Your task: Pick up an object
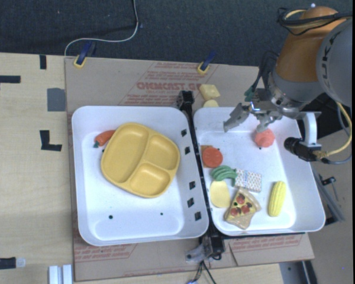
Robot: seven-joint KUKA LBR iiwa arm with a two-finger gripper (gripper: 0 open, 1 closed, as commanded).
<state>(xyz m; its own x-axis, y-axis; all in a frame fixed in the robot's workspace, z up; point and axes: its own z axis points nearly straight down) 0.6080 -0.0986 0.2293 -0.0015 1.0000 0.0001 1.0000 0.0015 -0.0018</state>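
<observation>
The pincer [250, 119] hangs over the right bin [296, 176], fingers spread apart, gripping nothing. The pink ball [264, 138] sits just below its nearer finger, off-centre. Risk here: closing down now could clip the ball and roll it away.

Both bins [83, 176] – smooth white plastic, slight sheen. Yellow tray [140, 159] – glossy plastic. Cardboard sheet [130, 78] under bins – matt brown, printed. Backdrop beyond bench's far edge [183, 10] – dark coarse fabric.
</observation>
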